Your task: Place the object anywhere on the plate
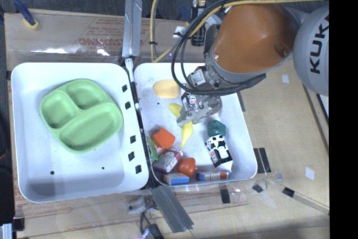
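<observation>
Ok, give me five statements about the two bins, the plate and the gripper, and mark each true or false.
1. The green plate sits in the left bin. True.
2. The plate has three compartments. True.
3. An orange block lies on the plate. False: the orange block lies in the right bin, among the other toys.
4. The gripper hangs over the left bin. False: it is over the right bin, near the yellow banana-like piece.
5. A black-and-white cow-patterned carton lies in the right bin, near its right wall. True.
</observation>
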{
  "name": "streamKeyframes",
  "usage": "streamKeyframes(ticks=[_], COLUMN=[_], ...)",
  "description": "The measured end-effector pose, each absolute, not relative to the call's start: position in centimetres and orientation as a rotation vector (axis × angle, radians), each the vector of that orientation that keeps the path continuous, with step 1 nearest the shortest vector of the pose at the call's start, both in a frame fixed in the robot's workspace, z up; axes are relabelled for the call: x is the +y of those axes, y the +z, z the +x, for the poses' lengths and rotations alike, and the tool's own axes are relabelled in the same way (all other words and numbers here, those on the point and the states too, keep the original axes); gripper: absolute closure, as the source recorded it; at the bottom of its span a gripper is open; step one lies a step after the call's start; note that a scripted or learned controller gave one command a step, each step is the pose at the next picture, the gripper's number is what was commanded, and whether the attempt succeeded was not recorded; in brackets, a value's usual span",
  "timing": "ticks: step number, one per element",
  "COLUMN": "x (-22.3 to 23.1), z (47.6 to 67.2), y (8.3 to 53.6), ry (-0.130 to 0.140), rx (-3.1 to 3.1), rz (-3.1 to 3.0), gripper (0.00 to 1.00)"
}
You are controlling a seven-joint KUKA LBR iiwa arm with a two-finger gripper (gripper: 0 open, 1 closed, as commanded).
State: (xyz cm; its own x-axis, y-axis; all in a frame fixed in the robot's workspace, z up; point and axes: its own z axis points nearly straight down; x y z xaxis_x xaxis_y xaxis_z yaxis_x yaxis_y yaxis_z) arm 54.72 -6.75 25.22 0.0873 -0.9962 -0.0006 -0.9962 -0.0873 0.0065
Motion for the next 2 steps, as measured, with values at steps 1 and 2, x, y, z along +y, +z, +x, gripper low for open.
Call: streamKeyframes(ticks=[1,2], x=[-1.4,7.6], z=[53.2,57.5], y=[19.0,24.7], ry=[-0.009,0.001], rx=[-1.998,-1.918], rz=[2.424,2.494], gripper=[1.0,1.0])
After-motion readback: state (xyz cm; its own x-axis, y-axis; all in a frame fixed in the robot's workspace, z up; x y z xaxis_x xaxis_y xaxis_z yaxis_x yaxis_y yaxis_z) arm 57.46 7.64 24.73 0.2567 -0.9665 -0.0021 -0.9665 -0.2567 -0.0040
